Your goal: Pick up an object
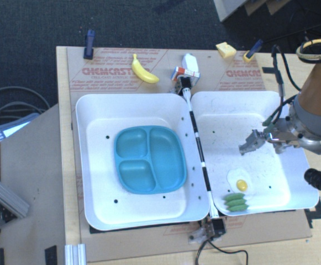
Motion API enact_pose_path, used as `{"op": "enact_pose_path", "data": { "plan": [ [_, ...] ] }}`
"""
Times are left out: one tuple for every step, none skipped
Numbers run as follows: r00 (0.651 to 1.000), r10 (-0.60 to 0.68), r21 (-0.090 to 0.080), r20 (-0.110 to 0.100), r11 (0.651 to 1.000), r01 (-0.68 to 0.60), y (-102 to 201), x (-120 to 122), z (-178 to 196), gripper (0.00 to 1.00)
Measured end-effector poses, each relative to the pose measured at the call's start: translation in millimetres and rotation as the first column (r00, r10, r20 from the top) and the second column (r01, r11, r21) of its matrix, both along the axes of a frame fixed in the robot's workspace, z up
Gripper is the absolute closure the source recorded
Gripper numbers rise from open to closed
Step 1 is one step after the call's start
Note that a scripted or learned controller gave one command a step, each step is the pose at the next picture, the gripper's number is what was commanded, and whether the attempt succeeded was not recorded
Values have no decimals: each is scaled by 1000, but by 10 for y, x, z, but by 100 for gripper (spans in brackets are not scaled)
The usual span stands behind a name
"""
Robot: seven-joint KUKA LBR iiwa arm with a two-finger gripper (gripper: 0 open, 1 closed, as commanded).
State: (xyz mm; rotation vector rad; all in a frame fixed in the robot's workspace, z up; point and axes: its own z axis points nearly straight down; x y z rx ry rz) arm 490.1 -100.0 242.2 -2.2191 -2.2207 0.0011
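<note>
- A blue clip (89,43) stands on the bench (66,148) at about 11 o'clock, close to the far left corner.
- The left bin (94,203) is white and holds a blue plate (150,159) with three parts. The plate lies flat near the middle of this bin.
- A toy banana (143,71) lies on the bench past the left bin, at about 12 o'clock from the plate.
- A small red and white box (187,69) lies on the bench at the far end of the line where the two bins meet.
- The right bin (232,106) is white too and touches the left bin along one side.
- A toy fried egg (239,181) lies in the right bin, near its front edge, at about 5 o'clock in the picture.
- A green toy pea pod (236,202) lies just in front of the egg, right beside it, at the bin's front rim.
- The gripper (249,144) hangs over the middle of the right bin, at about 12 o'clock from the egg and apart from it. Its dark fingers point to the left. Nothing shows between them, but one cannot tell if they are spread or pressed together.
- The grey arm (309,123) with its orange band (319,95) comes in from 3 o'clock.
- A yellow block (225,49) and a blue and yellow clip (252,51) lie on the bench past the right bin, at about 1 o'clock.
</note>
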Motion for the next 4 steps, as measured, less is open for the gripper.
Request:
{"op": "enact_pose_path", "data": {
  "plan": [
    [1000,-2,0,-2,1000,2,-89,-124,-1329,0],
    [1000,0,-1,4,1000,0,-182,1002,-849,0],
    [1000,-1,-3,5,1000,1,-487,1026,-550,0],
    [1000,0,-3,5,1000,0,-613,722,18,0]
  ]
}}
